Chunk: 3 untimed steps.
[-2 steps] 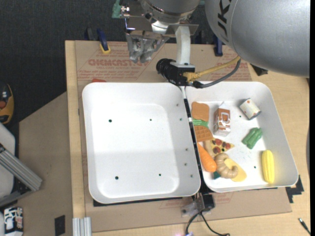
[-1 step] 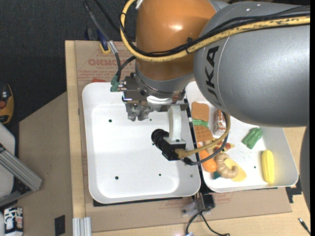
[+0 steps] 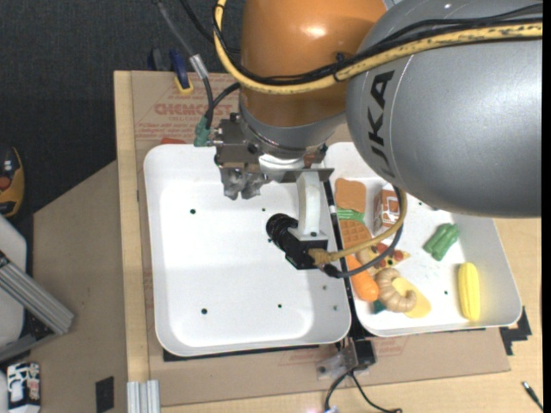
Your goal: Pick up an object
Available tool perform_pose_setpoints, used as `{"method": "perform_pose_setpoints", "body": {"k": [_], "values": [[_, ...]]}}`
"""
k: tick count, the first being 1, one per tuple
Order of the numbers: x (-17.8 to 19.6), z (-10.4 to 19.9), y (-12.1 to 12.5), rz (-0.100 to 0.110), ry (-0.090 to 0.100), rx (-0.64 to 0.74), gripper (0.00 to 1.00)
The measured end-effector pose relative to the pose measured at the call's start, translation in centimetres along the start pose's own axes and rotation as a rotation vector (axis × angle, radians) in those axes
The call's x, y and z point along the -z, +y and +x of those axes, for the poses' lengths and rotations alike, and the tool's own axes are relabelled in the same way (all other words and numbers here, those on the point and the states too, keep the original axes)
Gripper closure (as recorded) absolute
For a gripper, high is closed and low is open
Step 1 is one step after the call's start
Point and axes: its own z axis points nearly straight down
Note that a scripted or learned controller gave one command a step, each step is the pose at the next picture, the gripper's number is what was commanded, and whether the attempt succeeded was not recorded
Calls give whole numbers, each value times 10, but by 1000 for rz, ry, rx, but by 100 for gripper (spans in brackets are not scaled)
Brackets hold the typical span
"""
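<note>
White left bin (image 3: 215,317) is lying under my gripper (image 3: 244,181); I cannot tell its state; nothing is visibly picked yet.

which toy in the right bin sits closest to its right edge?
The yellow corn cob, upright near the right bin's right wall. The green pepper is further in; the rest cluster by the divider.

Single fixed camera, mounted above the counter (image 3: 129,231), looking down at a slant on both white bins: left bin (image 3: 215,317) lies centre frame, right bin (image 3: 495,295) beside it. The arm (image 3: 413,76) (close to the lens) enters from the right.
</note>
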Motion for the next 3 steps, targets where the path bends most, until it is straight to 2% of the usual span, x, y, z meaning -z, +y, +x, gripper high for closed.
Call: {"method": "perform_pose_setpoints", "body": {"k": [3], "values": [[30, 1, 1, -2, 2, 0, 100]]}}
